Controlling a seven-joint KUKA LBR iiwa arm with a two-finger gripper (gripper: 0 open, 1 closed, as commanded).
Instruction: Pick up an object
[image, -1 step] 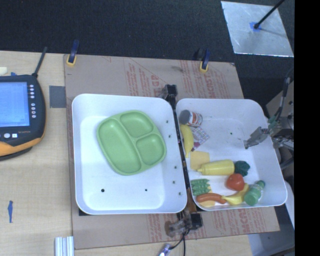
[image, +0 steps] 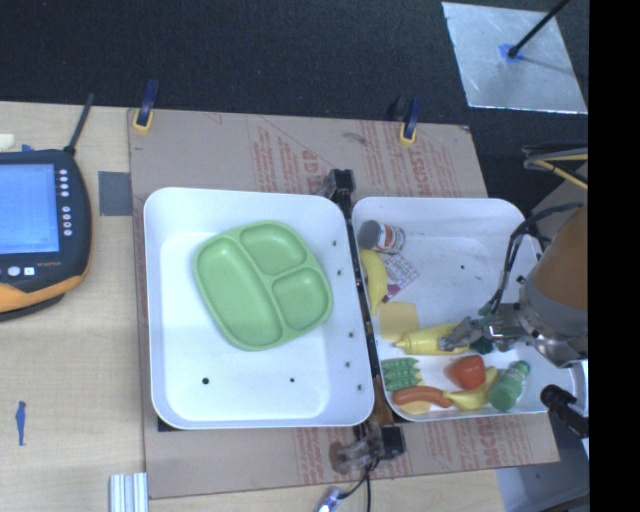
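One fixed camera above the bench (image: 70, 340), looking down aslant on both bins (arm (image: 565, 275) from the right).

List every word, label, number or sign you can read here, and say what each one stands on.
None can be read.
Cardboard sheet: red printed lettering, too blurred to read.
Small can in the right bin: label too small to read.
Handheld pendant: blue screen, no legible text.
Wrapper by the can: print too small to read.

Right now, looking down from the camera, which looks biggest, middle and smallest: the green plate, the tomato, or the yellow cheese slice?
1. Green plate, by far the biggest.
2 and 3. Cheese slice and tomato look about the same, so I won't rank them.
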